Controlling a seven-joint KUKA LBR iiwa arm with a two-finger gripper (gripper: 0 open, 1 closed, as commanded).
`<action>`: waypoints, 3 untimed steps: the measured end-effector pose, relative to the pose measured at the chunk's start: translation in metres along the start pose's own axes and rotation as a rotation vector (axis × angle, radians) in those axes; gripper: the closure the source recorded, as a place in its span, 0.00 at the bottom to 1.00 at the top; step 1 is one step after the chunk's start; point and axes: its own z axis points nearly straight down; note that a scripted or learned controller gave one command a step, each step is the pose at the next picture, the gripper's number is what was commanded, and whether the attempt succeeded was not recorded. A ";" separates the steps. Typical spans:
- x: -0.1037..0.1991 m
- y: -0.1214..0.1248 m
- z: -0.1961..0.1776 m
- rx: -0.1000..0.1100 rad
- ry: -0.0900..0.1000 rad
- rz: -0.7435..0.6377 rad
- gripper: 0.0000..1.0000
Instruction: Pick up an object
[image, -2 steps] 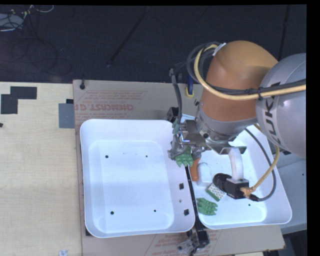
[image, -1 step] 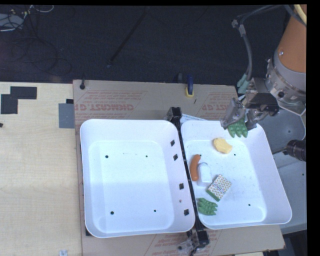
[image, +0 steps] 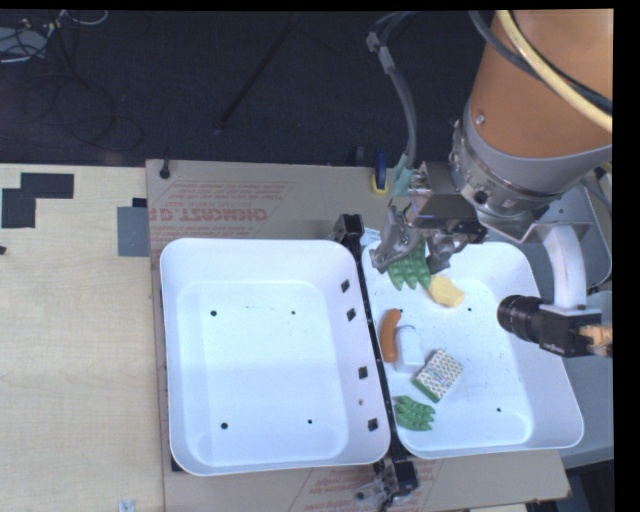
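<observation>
Camera view: metal gripper (image: 412, 250) above ridged green object (image: 408, 270), smooth white bin (image: 520, 420)

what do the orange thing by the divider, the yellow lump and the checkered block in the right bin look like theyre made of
Orange piece: probably smooth moulded plastic, evenly coloured, like a toy carrot or sausage. Yellow lump: matte and rounded, possibly foam or soft plastic; hard to tell. Checkered block: looks like a sponge or printed foam, with flat faces and a fine green-white pattern.
</observation>
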 end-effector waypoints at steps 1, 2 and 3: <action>-0.002 0.001 -0.008 0.005 -0.003 -0.001 1.00; -0.001 0.001 -0.017 0.010 -0.004 -0.008 1.00; -0.001 0.001 -0.026 0.014 -0.005 -0.015 1.00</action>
